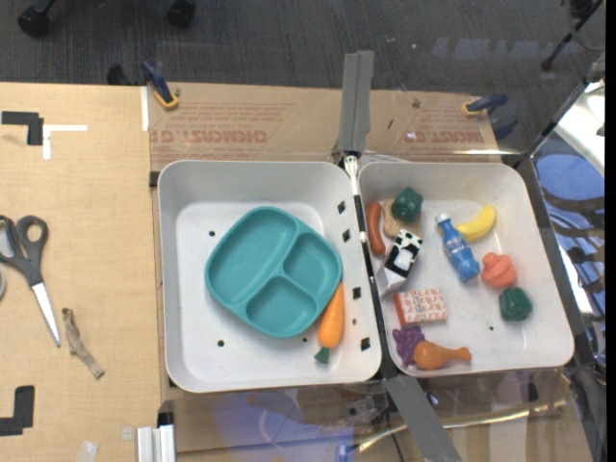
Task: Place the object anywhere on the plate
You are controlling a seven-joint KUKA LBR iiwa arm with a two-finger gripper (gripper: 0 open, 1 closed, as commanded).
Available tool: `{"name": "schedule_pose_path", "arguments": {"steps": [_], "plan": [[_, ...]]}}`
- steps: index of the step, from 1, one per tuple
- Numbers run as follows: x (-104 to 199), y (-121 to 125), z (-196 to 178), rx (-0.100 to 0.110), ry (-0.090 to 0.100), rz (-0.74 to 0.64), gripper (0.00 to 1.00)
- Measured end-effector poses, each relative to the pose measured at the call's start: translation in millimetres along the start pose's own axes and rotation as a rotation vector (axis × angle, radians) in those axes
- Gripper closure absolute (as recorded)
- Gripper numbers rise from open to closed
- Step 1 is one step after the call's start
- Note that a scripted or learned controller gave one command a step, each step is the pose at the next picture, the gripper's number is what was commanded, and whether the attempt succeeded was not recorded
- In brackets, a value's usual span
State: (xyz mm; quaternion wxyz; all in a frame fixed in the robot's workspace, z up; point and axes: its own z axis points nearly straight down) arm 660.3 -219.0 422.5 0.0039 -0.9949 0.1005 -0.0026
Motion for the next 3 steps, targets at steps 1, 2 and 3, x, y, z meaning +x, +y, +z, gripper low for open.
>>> {"name": "schedule_pose_path", "arguments": {"steps": [1,2,3], "plan": [[-87.4,20.7,106.4,-0.002,-0.007,0.005,0.00],[-116.8,26.6,-63.0,0.004,0.000,0.012,0.00],[-149.7,33.3,86.7,-0.001,-0.007,0.001,0.00]]}}
